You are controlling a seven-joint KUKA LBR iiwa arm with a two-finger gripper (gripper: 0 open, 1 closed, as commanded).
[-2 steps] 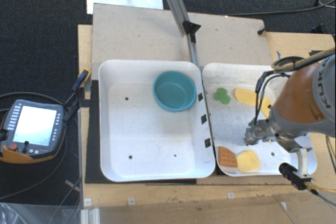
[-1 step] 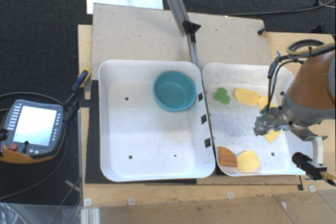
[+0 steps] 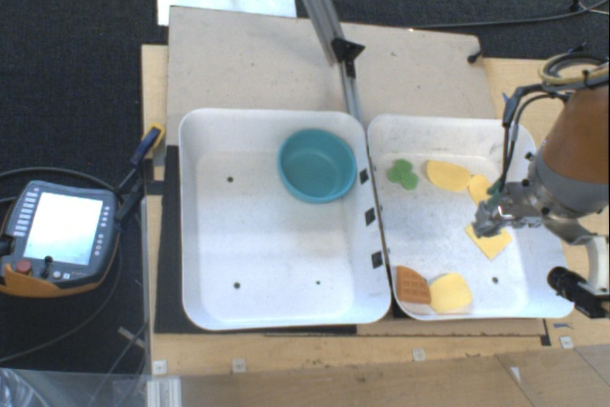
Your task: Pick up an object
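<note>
Far left, off the bench (image 3: 286, 359): a teach pendant (image 3: 59, 235) with a lit pale screen, lying on dark carpet with its cable looping round. Next, the left bin (image 3: 205, 286), white and shallow, holding a teal bowl (image 3: 317, 166) upright near its back right corner. Between the two bins, a grey metal pole (image 3: 316, 3) slanting down from the top toward the shared rim. Then the right bin (image 3: 419, 234), with several small pieces: a green piece (image 3: 402, 173) near the back left, a yellow oval piece (image 3: 447, 174) just beside it to the right, a brown waffle-like piece (image 3: 412, 286) at the front left touching the rim, and a pale yellow rounded piece (image 3: 451, 293) touching that brown one. Further right, a yellow wedge (image 3: 494, 244) lying on the bin floor, directly under the claw (image 3: 489, 220); another yellow bit (image 3: 478, 188) just behind. Claw low over the wedge and meeting it at its upper edge; cannot tell whether narrow, wide, or gripping. At the right edge, the arm (image 3: 579, 152) with its orange band, cables arching above.
</note>
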